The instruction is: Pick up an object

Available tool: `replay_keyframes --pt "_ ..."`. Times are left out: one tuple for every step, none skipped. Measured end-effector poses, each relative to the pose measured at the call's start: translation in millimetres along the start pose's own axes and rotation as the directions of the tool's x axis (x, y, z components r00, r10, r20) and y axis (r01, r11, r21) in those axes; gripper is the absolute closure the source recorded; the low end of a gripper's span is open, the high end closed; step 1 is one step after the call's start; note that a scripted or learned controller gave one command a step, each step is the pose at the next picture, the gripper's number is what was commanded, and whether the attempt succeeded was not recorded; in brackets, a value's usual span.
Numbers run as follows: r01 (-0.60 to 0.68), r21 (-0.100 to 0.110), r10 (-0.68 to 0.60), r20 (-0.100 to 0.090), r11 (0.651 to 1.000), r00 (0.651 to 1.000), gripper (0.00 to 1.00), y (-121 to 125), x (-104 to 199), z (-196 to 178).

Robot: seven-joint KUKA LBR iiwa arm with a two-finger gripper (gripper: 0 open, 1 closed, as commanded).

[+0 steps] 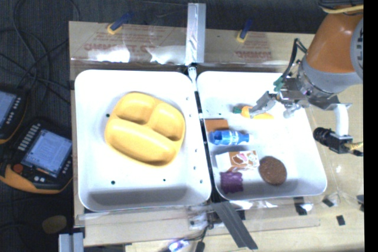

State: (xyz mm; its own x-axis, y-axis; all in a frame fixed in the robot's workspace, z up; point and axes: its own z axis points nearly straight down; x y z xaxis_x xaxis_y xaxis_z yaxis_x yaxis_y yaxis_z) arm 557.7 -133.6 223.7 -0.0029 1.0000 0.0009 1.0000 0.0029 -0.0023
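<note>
Claw low over the right bin's far side

The gripper (267,104) hangs beside a small yellow-orange toy (251,111), likely its target; whether its fingers are apart I cannot tell. A blue bottle (228,137) and brown disc (273,170) lie nearer.

Grey arm (336,62) reaching in from right, orange-banded wrist, jaws (264,104) low

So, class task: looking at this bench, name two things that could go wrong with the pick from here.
1. The tool hangs beside a small yellow-and-orange item; it may nudge rather than catch it.
2. The blue bottle, orange block and patterned packet lie close together, so a grab there could catch two.
</note>
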Motion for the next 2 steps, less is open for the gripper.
replay_keyframes --pt "0.052 0.000 -0.052 0.002 0.999 0.999 0.00 62 10 88" --pt "0.083 -0.011 -0.083 0.008 0.997 0.997 0.00 63 -29 135"
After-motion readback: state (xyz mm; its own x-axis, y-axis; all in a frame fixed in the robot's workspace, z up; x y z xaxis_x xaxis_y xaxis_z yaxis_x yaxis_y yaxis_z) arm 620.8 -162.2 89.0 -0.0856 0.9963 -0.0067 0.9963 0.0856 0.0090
